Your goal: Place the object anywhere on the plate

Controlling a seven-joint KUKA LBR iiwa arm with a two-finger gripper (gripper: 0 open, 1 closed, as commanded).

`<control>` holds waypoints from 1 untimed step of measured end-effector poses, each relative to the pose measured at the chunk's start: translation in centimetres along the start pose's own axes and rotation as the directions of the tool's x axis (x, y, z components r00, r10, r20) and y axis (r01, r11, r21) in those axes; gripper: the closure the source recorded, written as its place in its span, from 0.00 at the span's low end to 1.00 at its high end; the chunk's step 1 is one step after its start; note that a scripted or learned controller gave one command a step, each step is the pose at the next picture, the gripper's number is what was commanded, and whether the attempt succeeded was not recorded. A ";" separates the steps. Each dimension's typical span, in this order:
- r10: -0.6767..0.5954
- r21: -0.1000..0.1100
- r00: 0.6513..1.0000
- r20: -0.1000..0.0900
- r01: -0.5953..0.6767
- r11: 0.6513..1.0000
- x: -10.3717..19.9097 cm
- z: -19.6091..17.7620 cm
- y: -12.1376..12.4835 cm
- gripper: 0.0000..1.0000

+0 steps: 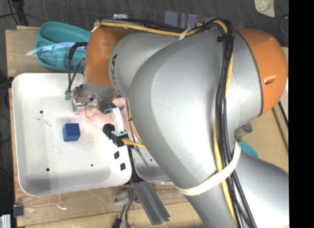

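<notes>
One blue cube [71,132] mid-bin [29,173] (apart from walls).

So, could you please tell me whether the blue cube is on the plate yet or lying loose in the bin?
Loose: the blue cube sits on the white floor of the left bin, touching nothing else.

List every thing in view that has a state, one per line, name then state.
blue block: resting flat on the left bin's floor, apart from the gripper.
pink plate: lying in the left bin, mostly covered by the arm.
left bin: upright on the bench, holding the block and plate.
gripper: low over the plate's edge, nothing seen in it.
teal scoop: lying beyond the bin.
</notes>
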State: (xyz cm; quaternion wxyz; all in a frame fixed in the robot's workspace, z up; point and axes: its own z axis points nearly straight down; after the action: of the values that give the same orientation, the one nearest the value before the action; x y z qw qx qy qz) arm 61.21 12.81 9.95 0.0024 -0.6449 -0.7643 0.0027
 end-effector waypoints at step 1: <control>-0.433 -0.008 0.901 0.005 0.433 0.901 -7.2 -9.4 3.3 1.00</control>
State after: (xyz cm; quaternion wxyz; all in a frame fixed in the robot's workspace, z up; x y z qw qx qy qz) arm 65.71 6.24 19.32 -0.0010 -0.4591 -0.8884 -0.0003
